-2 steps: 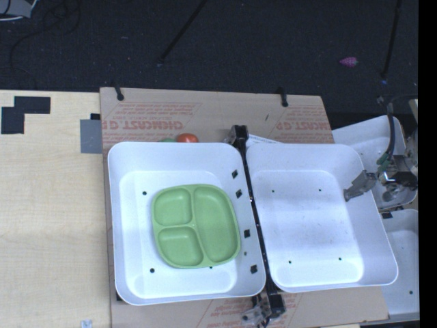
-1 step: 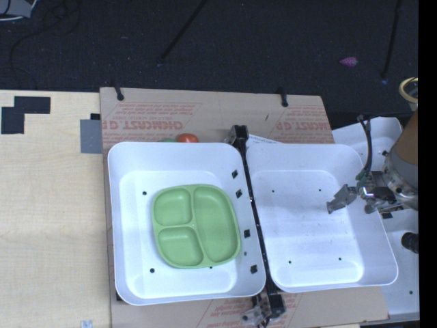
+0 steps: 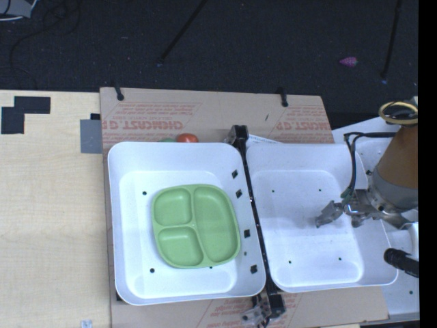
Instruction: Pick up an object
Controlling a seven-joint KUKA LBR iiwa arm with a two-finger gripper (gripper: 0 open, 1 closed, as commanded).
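Green plate (image 3: 196, 225), split into three sections, lies flat in the left bin (image 3: 130, 176), well apart from me. My gripper (image 3: 330, 214) hangs over the right bin (image 3: 300, 162), toward its right side, nothing between its fingers; spread or pressed together, I cannot tell

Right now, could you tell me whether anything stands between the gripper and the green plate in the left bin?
The gripper is over the right bin; the green plate lies flat in the left bin. Between them run the two bins' adjoining rims with black clips along the seam. Nothing else visible is in the way.
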